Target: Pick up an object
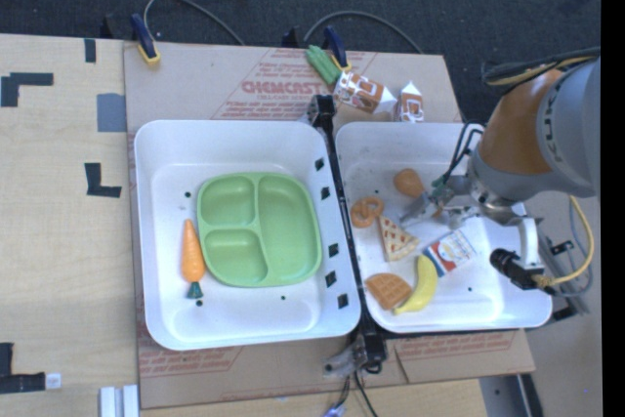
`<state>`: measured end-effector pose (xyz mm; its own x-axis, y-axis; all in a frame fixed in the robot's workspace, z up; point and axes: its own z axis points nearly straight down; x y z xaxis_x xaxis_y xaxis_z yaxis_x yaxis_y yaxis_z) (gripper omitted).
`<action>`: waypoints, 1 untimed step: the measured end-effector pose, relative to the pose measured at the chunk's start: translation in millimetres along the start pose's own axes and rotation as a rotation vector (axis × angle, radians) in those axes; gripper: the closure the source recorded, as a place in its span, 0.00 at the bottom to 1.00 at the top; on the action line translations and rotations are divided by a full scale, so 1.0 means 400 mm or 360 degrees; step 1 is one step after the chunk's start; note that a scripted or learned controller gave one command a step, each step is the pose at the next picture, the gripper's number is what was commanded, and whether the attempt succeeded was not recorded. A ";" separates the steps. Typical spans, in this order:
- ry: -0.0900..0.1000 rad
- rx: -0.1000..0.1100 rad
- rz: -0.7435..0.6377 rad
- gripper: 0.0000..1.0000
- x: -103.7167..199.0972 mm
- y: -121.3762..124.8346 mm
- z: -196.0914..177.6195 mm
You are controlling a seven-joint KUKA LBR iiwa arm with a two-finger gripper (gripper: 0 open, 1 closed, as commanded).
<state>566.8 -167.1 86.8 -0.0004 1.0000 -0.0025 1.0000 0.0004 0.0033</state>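
The right bin (508,312) is holding a loose cluster of toy foods, any of which could be the thing to pick: a waffle wedge (395,238) is lying near the middle, a pretzel-like ring (367,211) is sitting just to its left, a small orange-brown lump (408,182) is resting above them, a banana (421,285) is curving along the lower part beside a flat brown biscuit shape (387,289), and a small white carton with red and blue print (449,252) is lying tilted just right of the waffle wedge. The gripper (428,207) is hanging over this cluster, between the lump and the carton, with its dark fingers reaching down and left toward the wedge; they are looking somewhat spread, and nothing is showing between them. The grey arm (547,146) with its orange band is reaching in from the right, over the bin's edge. In the left bin (156,210), a green divided plate (260,229) is lying flat, and a toy carrot (192,252) is lying just left of it. Behind the bins, two small printed cartons (376,97) and a green object (322,65) are resting on the cardboard sheet (215,83).
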 end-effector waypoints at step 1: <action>0.0005 -0.0002 -0.0005 0.00 0.149 0.171 0.002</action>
<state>635.0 -107.4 86.0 -0.0036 1.0000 0.0004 1.0000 0.0036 0.0046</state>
